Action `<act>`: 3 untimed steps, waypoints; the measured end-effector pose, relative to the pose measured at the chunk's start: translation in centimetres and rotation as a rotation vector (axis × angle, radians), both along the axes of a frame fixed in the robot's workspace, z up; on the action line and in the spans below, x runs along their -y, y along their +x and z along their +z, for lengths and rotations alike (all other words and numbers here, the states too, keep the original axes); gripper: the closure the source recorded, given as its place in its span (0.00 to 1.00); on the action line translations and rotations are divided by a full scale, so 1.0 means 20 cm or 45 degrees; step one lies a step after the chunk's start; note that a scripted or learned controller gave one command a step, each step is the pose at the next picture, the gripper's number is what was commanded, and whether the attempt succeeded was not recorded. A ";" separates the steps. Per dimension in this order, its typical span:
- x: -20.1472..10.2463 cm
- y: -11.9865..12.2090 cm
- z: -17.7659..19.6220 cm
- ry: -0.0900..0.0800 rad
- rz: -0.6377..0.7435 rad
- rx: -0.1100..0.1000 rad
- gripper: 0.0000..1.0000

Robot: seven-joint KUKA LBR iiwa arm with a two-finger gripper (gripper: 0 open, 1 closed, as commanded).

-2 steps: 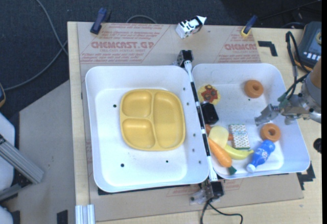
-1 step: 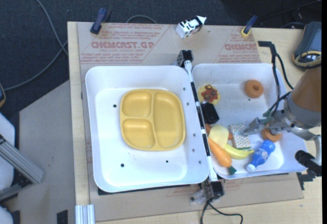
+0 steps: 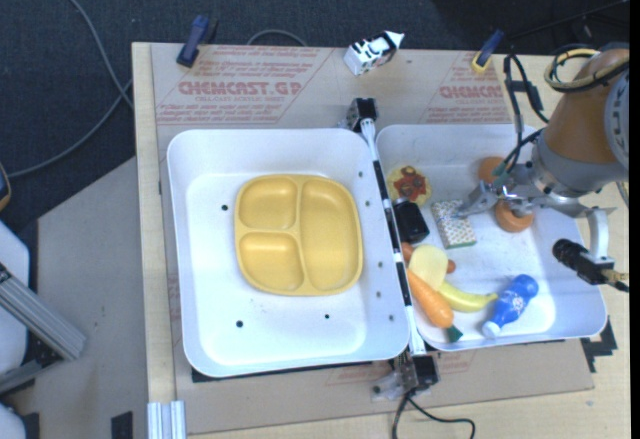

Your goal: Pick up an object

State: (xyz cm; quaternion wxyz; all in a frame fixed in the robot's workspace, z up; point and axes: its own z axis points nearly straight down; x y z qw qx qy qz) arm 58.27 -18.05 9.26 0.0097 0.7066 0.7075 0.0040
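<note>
Nothing lifted yet: the gripper [image 3: 478,204] sits low in the right bin [image 3: 575,322], fingers seemingly apart over a patterned card [image 3: 456,225], though the view is poor; grasp and lift remain

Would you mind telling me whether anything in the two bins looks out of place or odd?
Nothing looks spilled or broken. The left bin holds a yellow divided plate lying flat. In the right bin the toys are crowded together: the carrot, banana and blue bottle lie in a heap near its front edge.
</note>
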 end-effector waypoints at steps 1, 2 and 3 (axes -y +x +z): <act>0.01 0.00 0.06 -0.006 0.000 0.007 1.00; -0.32 0.18 0.00 0.003 0.000 0.002 1.00; -0.68 0.09 0.46 0.011 0.000 -0.023 1.00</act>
